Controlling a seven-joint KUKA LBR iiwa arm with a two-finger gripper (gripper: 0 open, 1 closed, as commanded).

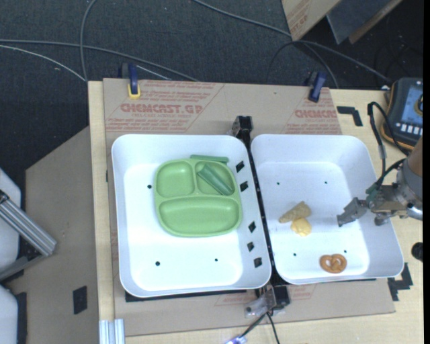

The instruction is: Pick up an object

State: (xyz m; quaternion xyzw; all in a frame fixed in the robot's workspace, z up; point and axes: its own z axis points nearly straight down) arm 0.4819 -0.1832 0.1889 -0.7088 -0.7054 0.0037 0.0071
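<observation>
Arm (418,176) cut off by right edge at 3 o'clock; you see only wrist part. Gripper (349,216) small and dark, you cannot tell finger gap. Yellow pieces (297,220) at 5 o'clock too small to identify. Cardboard box (310,13) cut off at 12 o'clock.

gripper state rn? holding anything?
Gripper: over the right bin, nothing seen between its fingers; open or closed cannot be told.

A green divided plate (197,199) lay flat in the left bin (134,262). In the right bin (349,151) lay a yellow-tan lump (297,218) and, apart, a small pretzel (333,263).
</observation>
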